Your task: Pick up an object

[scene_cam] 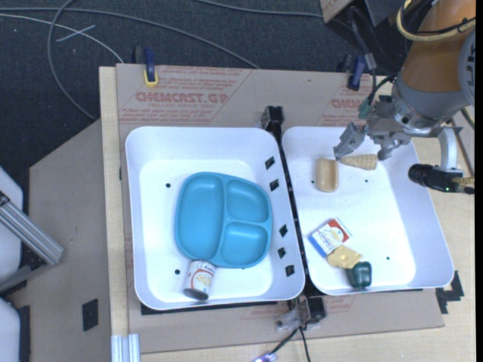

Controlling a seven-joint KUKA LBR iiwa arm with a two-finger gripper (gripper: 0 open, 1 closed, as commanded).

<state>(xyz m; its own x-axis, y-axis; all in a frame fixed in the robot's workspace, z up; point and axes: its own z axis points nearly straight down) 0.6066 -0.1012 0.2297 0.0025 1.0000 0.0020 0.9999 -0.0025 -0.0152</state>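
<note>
Claw (367,143) at 1 o'clock of right bin (423,225), fingers spread wide, straddling tan cone-shaped piece (358,161). Cone apparently on bin floor, not gripped. Tan block (326,175) just beside, at 8 o'clock. Pick not done; closing and lifting remain.

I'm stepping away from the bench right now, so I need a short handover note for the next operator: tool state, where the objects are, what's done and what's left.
Tool: fingers spread, low over the far end of the right bin, straddling a tan cone-shaped piece. A closed grip on it is not visible.
Right bin also holds: a tan block, a blue-and-white packet, a yellowish item and a dark green object at the near end.
Left bin: blue divided plate, small can lying at the near edge.
Done: the arm is positioned over an object.
Left: close, lift, confirm the grasp.
</note>
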